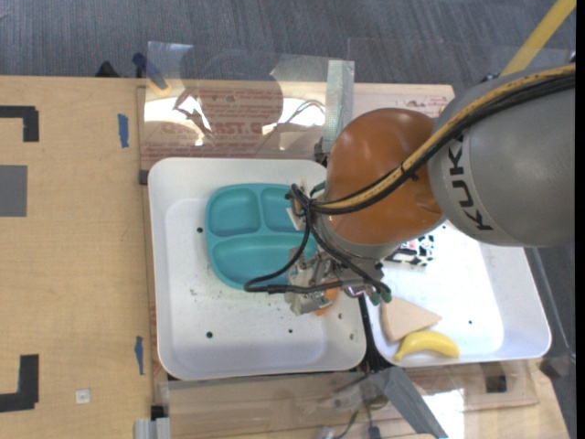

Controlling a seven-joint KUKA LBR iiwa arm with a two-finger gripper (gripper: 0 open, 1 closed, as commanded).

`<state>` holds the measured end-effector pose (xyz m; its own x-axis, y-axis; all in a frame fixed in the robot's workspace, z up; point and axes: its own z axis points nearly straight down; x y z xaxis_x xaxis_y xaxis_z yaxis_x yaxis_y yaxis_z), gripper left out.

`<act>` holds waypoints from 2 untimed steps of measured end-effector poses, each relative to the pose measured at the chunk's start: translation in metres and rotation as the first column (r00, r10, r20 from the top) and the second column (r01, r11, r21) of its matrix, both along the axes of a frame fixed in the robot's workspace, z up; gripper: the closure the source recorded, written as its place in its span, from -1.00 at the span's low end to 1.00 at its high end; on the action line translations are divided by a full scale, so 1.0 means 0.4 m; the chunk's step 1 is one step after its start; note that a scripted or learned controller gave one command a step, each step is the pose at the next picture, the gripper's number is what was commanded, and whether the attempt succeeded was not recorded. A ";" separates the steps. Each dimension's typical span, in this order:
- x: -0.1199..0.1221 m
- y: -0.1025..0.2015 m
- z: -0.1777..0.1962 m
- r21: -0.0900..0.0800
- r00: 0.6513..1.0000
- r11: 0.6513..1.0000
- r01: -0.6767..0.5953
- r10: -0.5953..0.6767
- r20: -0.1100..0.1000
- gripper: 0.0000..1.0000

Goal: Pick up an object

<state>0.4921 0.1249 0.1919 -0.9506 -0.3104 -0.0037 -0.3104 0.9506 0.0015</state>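
My gripper [315, 295] hangs over the left white bin [183, 337] on the wooden bench [69, 273], grey carpet [274, 7] beyond; its grasp I cannot tell.

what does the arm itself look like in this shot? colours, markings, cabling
Grey KUKA arm with black "KUK" lettering visible on the casing and a rounded orange band above the wrist. Black and yellow cables run across the orange section; more black cables loop around the metal gripper hardware.
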 end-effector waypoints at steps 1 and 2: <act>0.076 0.193 0.056 0.004 0.984 0.984 0.180 -0.180 0.003 1.00; 0.081 0.193 0.086 0.008 0.983 0.984 0.181 -0.181 0.012 1.00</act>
